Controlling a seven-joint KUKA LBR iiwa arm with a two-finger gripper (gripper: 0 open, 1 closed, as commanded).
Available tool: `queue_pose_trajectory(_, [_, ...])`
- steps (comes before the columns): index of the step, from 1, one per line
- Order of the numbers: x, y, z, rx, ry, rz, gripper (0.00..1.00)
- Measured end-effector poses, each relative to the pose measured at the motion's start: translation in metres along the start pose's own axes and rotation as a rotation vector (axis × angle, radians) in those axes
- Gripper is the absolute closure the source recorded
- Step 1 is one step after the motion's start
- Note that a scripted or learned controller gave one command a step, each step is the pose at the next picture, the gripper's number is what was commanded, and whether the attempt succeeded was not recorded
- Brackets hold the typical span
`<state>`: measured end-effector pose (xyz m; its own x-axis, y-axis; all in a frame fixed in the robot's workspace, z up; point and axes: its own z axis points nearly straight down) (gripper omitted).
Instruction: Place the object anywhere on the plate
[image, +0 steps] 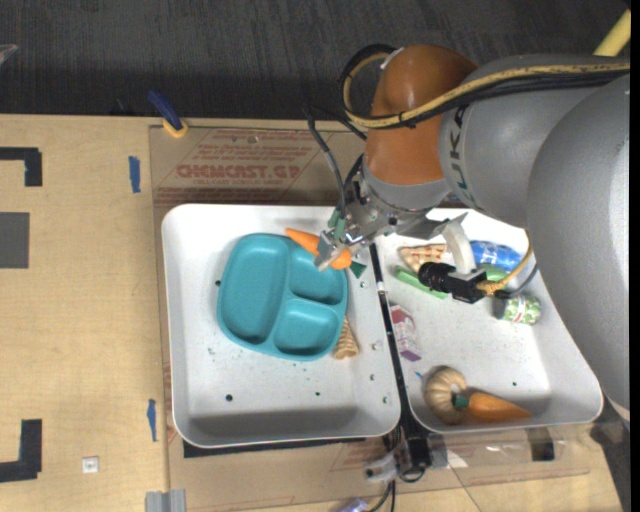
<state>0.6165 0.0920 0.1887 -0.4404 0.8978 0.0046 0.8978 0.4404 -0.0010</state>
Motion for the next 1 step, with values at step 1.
queue_pose_trajectory(1, [-0.0047, -0.0007, -0.0019, -0.002, -0.005, 0.005, 0.00])
